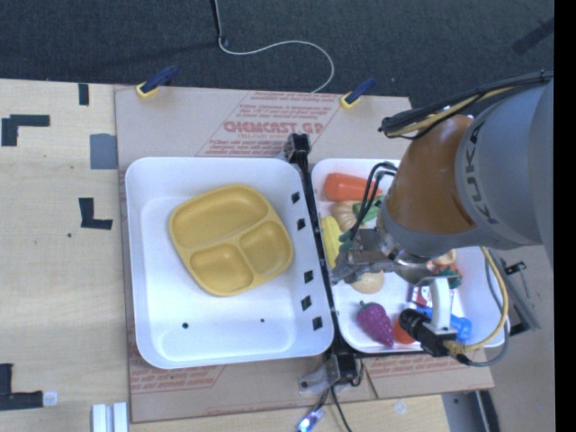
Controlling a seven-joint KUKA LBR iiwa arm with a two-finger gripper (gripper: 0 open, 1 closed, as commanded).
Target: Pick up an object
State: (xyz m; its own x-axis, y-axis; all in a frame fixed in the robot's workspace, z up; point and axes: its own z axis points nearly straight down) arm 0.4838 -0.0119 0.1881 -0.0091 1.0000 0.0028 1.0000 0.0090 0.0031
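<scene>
**Gripper low over the crowded right bin**

The gripper hangs among the toy foods; whether it grips anything I cannot tell. A pale onion sits just at its 6 o'clock, a purple grape bunch farther down.

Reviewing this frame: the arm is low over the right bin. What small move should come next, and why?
Probably a short descent. The gripper sits over the pale round object beside the purple grapes in the right bin, and nothing is visibly between its fingers, so lowering onto that object looks sensible.
</scene>
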